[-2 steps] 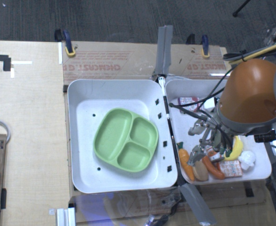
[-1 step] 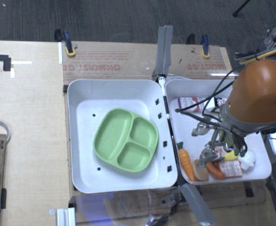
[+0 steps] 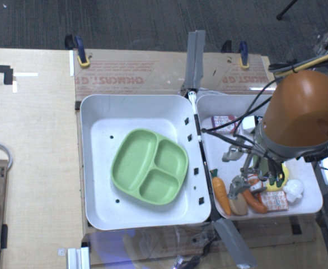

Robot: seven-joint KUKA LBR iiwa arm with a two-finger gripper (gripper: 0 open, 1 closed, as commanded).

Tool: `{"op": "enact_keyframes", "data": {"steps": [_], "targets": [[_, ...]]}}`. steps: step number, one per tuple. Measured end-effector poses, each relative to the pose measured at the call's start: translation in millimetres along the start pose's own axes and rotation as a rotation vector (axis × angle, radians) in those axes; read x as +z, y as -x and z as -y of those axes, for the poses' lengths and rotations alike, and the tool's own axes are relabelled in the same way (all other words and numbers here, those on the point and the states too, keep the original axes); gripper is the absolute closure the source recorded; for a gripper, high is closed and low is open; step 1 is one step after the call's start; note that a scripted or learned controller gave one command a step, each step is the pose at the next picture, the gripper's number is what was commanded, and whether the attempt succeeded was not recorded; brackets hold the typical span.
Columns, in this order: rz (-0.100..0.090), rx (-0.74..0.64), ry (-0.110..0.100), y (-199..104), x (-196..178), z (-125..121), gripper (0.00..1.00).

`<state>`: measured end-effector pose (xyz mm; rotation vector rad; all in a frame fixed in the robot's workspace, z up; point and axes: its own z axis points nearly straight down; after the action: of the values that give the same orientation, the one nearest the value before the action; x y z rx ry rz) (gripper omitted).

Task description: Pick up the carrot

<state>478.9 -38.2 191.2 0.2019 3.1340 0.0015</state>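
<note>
My gripper (image 3: 243,185) hovers in the right bin (image 3: 315,203), its state impossible to tell, just beside the carrot (image 3: 220,196) against the left wall; crowded neighbouring food could be seized instead.

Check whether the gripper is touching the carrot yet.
Apart. In the camera view, white bin floor shows between the carrot by the bin's left wall and the gripper above the clutter to its right.
</note>
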Motion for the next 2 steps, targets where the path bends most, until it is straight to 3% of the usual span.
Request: {"op": "enact_keyframes", "data": {"steps": [1, 2], "targets": [[-0.002, 0.096, 0.0, 5.6, 97.2, 57.2, 0.0], [0.0, 0.1, 0.001, 7.0, 88.0, 57.0, 1.0]]}}
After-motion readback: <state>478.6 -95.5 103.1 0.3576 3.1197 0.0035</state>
